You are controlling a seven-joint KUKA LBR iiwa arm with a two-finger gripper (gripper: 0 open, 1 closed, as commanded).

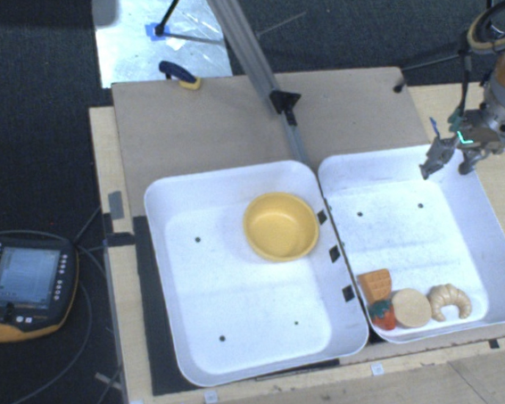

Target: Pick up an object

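Hand [450, 160] spread apart, holding nothing, over right bin [499, 242] top edge; I should drop squarely onto croissant [449, 300], avoiding wall.

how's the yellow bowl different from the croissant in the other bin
The yellow bowl is round and plain yellow; the croissant is curved and pale tan. The bowl is much bigger. It sits alone in the left bin, while the croissant lies beside other items in the right bin's near corner.
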